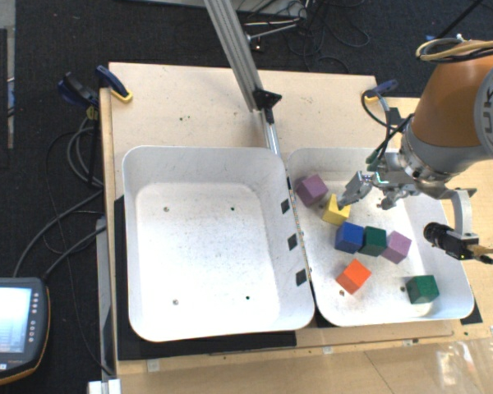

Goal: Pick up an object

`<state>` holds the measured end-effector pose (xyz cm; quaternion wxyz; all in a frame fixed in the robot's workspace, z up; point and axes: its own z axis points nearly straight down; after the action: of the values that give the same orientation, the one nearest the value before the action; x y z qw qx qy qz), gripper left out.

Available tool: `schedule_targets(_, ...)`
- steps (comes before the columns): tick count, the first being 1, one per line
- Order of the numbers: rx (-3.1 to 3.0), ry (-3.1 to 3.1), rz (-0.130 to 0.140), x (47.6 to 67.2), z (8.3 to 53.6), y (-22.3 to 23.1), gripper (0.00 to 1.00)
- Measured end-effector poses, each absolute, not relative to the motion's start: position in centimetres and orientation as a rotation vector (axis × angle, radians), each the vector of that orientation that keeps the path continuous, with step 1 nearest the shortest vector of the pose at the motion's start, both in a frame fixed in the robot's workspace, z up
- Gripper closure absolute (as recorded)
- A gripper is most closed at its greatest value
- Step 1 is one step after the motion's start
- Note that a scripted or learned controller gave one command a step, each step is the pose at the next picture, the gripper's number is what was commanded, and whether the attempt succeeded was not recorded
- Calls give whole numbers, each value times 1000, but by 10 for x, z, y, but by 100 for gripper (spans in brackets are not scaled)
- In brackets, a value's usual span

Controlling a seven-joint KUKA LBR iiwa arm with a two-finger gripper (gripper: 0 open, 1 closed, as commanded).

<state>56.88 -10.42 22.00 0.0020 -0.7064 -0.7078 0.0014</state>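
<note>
While the arm reaches in from the right of the frame, its gripper (pixel 355 192) hangs low over the upper part of the right bin (pixel 452 310), right of centre in the frame, with its tip directly above and slightly right of the yellow block (pixel 336 213). Whether the fingers are spread or closed cannot be told at this size, and nothing is visibly held between them. The yellow block, judged the likeliest target, lies immediately below-left of the gripper tip, tilted, its long axis not resolvable. A purple block (pixel 312 190) sits just to its upper left; a blue block (pixel 350 237) and a dark green block (pixel 373 241) touch each other just below it. Lower in the same bin lie an orange block (pixel 354 276), a lilac block (pixel 397 246) and a second green block (pixel 422 289). No legible writing or brand appears on the blocks or bins.
</note>
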Motion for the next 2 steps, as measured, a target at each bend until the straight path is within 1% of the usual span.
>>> schedule_targets(1,-2221,-2221,0,570,222,-104,0)
schedule_targets(2,-2219,-2216,7,563,159,-104,0)
